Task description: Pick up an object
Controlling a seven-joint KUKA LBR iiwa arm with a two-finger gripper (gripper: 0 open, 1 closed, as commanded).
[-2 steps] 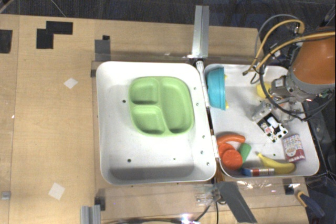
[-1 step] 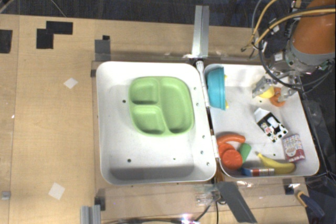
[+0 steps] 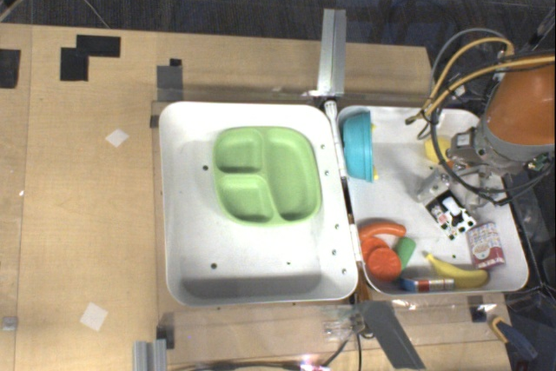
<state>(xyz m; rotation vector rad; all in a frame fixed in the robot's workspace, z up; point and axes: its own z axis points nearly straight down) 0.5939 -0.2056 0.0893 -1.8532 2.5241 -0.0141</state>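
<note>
Roughly half of the right-hand shallow white bin [image 3: 398, 174] is bare floor, lying between its far wall and the cluster along its near edge. A round blue plastic bowl [image 3: 357, 145] stands on its side against the wall shared with the left-hand shallow white bin [image 3: 174, 187]. That left bin holds a light green divided plastic tray [image 3: 265, 174] near its middle, with open floor all around it.

The two-finger gripper [image 3: 439, 185] sits over the middle of the right bin, and nothing is seen held in it; I cannot tell whether it is open or closed. A yellow object [image 3: 433, 149] lies just beyond it toward the far wall, partly hidden by cables. Nearer the camera, well apart from the gripper, lie:
- a yellow toy banana [image 3: 456, 271]
- a small red-and-white labelled packet [image 3: 485, 245] by the right wall
- a red curved piece [image 3: 382, 230]
- a round orange piece [image 3: 380, 261]
- a small green piece [image 3: 407, 250]

The grey arm with its orange band [image 3: 521, 104] reaches in from the right, its wrist angled down toward the bin floor.
</note>
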